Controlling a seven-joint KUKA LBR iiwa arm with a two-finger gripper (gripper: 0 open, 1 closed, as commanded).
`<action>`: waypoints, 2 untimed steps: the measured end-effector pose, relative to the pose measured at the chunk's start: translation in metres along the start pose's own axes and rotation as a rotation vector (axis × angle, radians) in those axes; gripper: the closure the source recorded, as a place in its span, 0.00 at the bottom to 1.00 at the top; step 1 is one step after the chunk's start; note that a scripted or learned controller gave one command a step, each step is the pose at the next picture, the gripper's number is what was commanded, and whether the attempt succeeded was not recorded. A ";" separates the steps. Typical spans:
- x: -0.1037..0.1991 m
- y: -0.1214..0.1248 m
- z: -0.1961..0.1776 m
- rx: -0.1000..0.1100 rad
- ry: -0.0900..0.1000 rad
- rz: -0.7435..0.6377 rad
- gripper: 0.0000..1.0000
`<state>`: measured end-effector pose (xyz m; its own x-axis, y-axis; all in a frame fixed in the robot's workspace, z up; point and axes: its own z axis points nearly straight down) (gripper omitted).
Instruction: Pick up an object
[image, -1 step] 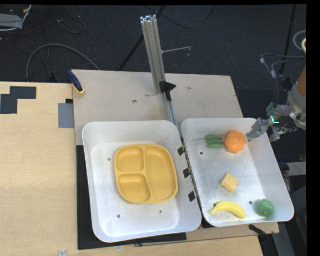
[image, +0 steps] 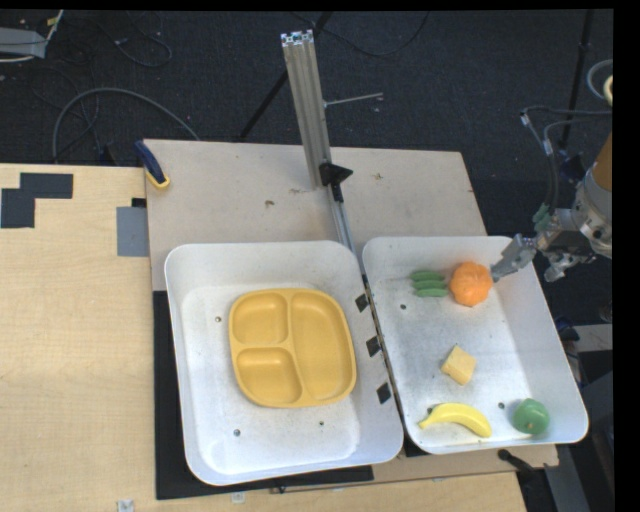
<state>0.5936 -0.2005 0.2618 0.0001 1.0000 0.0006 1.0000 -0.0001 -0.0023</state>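
Fingers of the end effector (image: 530, 255) stand apart, empty, just beside the orange (image: 471, 284) over the right bin (image: 556, 340).

1. An aluminium post (image: 308, 110) stands upright on the table (image: 420, 190), well left of the claw (image: 520, 258) and farther back.
2. A blue handle (image: 152, 166) (yellow-tipped) lies at the table's back corner, far left of the claw.
3. Black clips (image: 372, 345) line the left bin's (image: 200, 420) nearer edge, left of the claw.
4. A cable (image: 110, 90) loops on the dark floor (image: 450, 80).

Dark carpet floor (image: 120, 60) strewn with cables (image: 95, 105) surrounds a pale wooden bench (image: 70, 330) and metal post (image: 308, 105).
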 end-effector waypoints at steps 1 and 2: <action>-0.005 -0.008 0.059 0.005 0.001 0.000 0.00; 0.000 -0.009 0.103 0.004 0.001 0.000 0.00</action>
<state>0.5849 -0.2009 0.1588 -0.0001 1.0000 0.0018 1.0000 0.0001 -0.0065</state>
